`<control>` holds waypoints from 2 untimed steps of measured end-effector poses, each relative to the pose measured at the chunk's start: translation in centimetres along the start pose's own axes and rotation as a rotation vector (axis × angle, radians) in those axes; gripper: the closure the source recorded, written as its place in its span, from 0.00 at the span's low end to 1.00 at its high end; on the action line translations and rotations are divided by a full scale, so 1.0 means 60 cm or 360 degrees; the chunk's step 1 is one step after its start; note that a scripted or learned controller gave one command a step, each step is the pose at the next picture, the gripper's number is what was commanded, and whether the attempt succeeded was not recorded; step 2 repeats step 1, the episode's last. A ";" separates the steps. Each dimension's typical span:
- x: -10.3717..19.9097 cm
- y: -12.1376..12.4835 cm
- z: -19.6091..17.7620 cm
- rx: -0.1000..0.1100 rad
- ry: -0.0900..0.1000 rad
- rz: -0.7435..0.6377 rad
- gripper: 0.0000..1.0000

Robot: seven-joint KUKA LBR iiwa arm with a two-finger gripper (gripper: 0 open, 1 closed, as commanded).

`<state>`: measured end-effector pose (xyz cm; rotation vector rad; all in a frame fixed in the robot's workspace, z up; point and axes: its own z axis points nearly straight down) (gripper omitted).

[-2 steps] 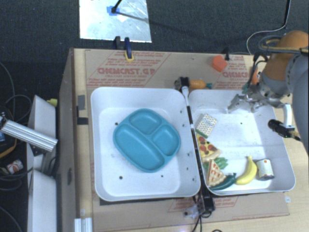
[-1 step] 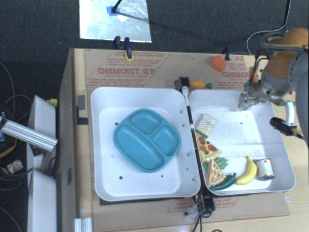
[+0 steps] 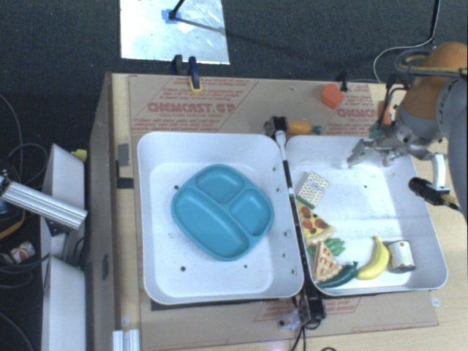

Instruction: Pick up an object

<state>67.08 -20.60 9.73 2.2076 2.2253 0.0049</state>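
- I see the arm [image 3: 439, 97] coming in from the right, its orange band high at the edge of the view, bent down over the far right corner of the right bin [image 3: 431, 229].
- The gripper [image 3: 363, 154] hangs above the far part of that bin, pointing left; I make out pale metal fingers, but I cannot tell from this angle whether they are spread or pressed together, and nothing shows between them.
- The things to pick all lie in the right bin, toward its near and left side, well apart from the gripper.
- A small checked packet [image 3: 312, 188] lies near the divider between the bins.
- Below it sit a pizza slice [image 3: 316, 226] and a second wedge-shaped slice [image 3: 326, 262], close to each other along the bin's left wall.
- A green pepper [image 3: 345, 274] lies at the near edge, just beside a banana [image 3: 375, 259].
- A small white can [image 3: 401, 255] lies on its side just right of the banana.
- The left bin [image 3: 157, 196] holds a blue divided tray [image 3: 221, 210], set at a slant.
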 end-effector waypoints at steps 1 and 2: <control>0.038 -0.135 0.021 0.0011 0.0004 0.0011 0.00; 0.038 -0.135 0.021 0.0011 0.0004 0.0011 0.00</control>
